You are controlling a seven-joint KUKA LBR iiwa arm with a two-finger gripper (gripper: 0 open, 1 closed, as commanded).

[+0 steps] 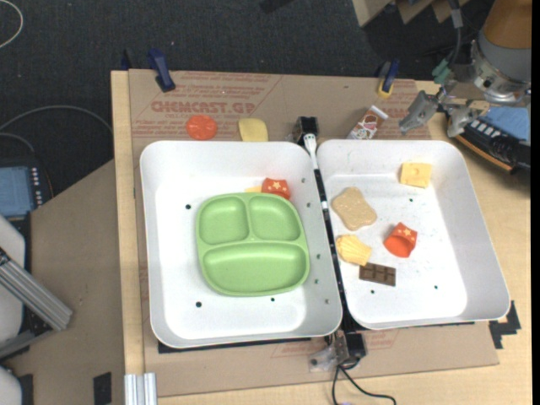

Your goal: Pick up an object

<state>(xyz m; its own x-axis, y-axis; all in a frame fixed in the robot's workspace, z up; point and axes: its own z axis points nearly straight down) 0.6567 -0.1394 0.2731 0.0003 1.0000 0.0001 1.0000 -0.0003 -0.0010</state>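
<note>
Brown cardboard (253, 99) under both bins carries faded red print that seems to read "CHEMCAST GP", too washed out to be sure. Up at the right, the gripper (432, 112) hangs beyond the right bin (481, 251), fingers spread, nothing between them. That bin holds a toast slice (353, 208), a yellow cheese block (415, 174), a red piece (401, 239), a ridged yellow piece (353, 248) and a chocolate bar (377, 274). The left bin (164, 226) holds a green divided plate (251, 245), a strawberry-like piece (275, 187) touching its far edge.
</note>
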